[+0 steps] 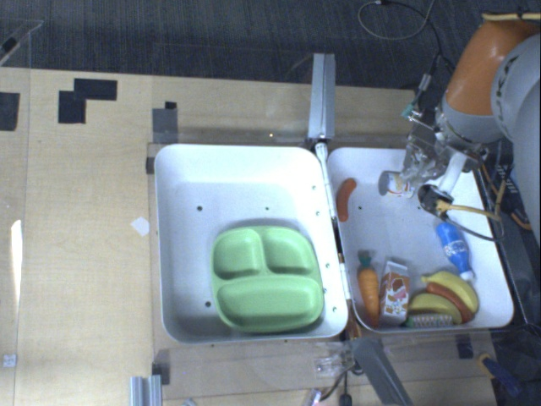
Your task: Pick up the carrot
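Here I am, reaching in from the right, my claw (416, 174) hanging over the far end of the right bin (389, 227). I can't tell from this angle whether it's parted or closed; the tip is a tangle of metal and cable against the white wall, and nothing orange shows at it. So I'd call it: nothing picked up yet.

The carrot (368, 286) lies at the near end of that same bin, tucked against the left wall, green top pointing away from the near rim, orange body running toward it. Just beside it on the right stands a small juice carton (394, 290), close enough that they look to be touching or nearly so. Further right, the bananas (448, 294) sit curled in the near right corner, with a blue bottle (452, 245) lying between them and my wrist. A red sausage (345, 198) rests up by the divider, well apart from the carrot.

The left bin (182, 227) carries a green tray (266, 277), and that's no business of mine.

So where do I stand? Early, by my reckoning. The carrot is untouched on the bin floor, and I'm at the opposite end of the bin from it. Left to do: travel across toward the near left corner, come down over the carrot, close on it, lift. The carton crowding its right side looks like the tricky bit.
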### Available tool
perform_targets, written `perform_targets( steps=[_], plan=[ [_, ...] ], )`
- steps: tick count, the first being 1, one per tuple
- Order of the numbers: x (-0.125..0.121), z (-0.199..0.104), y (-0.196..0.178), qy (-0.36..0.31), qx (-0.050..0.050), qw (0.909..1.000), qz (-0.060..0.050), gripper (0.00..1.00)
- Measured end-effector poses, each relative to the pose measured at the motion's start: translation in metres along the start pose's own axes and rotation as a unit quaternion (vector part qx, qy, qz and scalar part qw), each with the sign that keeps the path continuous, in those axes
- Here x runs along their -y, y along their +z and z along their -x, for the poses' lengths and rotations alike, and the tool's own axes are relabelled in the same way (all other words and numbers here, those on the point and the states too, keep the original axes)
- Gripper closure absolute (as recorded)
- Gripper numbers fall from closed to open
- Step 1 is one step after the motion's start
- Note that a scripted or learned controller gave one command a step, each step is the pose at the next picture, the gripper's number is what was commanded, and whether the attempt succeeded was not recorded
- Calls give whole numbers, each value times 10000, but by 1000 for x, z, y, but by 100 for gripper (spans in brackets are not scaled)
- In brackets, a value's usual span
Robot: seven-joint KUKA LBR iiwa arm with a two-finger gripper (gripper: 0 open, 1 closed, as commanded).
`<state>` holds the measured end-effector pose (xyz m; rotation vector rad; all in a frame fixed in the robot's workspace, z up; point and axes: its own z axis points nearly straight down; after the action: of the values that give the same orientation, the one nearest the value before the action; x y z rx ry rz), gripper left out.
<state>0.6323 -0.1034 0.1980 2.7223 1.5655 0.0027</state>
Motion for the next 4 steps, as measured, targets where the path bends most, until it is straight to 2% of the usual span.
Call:
perform_targets(
  steps=[1, 2, 3, 4],
  plan=[
    [-48, 31, 71, -376, -45, 9991, 179, 100],
    [5, 70, 109, -2667, 0, 9638, 46, 100],
    [10, 124, 109, -4323, 8, 9017, 58, 100],
    [34, 99, 107, -6546, 35, 7559, 78, 100]
  ],
)
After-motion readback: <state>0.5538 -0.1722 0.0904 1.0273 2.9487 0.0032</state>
